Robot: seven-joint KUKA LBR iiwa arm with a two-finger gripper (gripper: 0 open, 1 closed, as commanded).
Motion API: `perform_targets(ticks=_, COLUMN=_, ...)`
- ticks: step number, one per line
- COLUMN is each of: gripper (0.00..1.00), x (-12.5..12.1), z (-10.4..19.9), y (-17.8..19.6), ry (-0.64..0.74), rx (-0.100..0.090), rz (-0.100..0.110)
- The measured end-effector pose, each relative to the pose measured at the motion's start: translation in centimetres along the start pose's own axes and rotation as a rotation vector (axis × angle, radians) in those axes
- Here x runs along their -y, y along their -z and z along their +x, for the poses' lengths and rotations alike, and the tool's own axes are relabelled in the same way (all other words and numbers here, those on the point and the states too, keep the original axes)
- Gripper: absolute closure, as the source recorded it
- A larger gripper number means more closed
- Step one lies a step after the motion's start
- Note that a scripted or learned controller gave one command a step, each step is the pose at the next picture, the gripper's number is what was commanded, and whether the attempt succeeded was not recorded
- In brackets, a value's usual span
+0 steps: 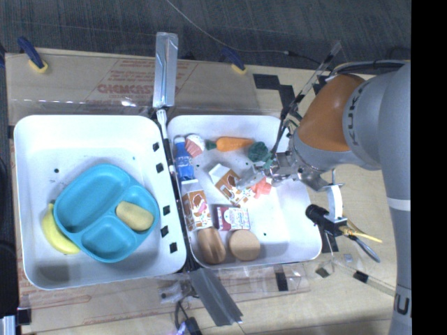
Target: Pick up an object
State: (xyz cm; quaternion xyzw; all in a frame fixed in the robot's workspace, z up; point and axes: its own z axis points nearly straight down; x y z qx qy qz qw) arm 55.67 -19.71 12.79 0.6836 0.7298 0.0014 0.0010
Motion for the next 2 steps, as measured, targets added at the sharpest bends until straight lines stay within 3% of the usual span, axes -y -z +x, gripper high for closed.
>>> perform_targets(ticks=1, gripper=0.0, x=-5.6, z=-2.0, y=-1.9, ry=-0.344, rx=0.007, rz=-0.029)
perform_targets(ticks=2, gripper=0.0, x=-8.6, z=0.3, y=-1.2, ry=-0.21, rx=0.001, rz=0.002)
